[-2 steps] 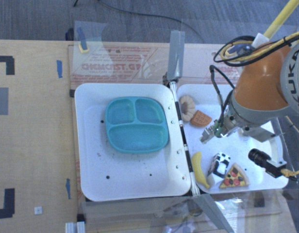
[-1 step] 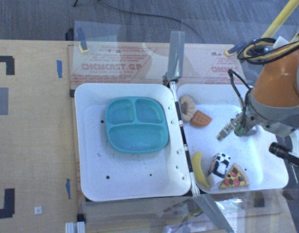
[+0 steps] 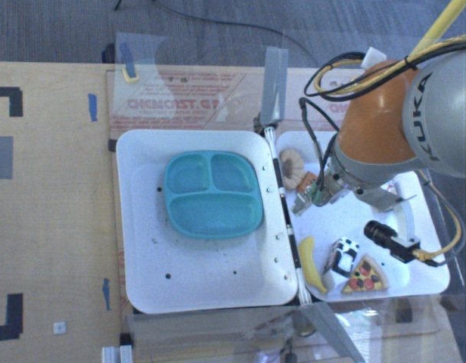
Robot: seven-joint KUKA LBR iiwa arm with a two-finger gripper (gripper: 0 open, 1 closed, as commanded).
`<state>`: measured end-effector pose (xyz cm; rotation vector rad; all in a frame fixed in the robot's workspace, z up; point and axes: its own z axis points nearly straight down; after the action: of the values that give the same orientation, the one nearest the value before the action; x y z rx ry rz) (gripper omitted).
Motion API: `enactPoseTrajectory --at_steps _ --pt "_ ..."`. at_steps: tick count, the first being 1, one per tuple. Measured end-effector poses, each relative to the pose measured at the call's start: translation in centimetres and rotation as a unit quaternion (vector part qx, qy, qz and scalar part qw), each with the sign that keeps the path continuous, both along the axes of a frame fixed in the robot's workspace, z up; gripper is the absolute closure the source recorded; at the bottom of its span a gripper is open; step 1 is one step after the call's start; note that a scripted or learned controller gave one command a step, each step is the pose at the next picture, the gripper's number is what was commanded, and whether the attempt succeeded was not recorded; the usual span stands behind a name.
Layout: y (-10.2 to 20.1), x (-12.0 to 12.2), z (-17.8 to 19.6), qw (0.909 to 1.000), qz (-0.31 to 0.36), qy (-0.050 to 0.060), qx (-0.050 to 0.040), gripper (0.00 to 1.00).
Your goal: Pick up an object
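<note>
Pincer hovers near the shell, grip unclear; banana looks soft, light, best grabbed mid-body.

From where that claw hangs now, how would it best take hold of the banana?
Probably across the middle of the banana, coming straight down. It lies flat along the left wall of the right bin, curved and narrow, so closing across its width fits. The wall crowds one side, so grip may be tight.

Your arm: grey shell, black KUKA lettering | orange band | yellow and black cables looped above
</note>
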<state>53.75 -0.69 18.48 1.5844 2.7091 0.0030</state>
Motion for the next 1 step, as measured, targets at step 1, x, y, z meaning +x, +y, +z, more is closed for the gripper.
enactPoseTrajectory --at_steps 1 --pt "-10.82 -0.83 3.17 0.9992 0.040 -0.001 -0.0009 1.00"
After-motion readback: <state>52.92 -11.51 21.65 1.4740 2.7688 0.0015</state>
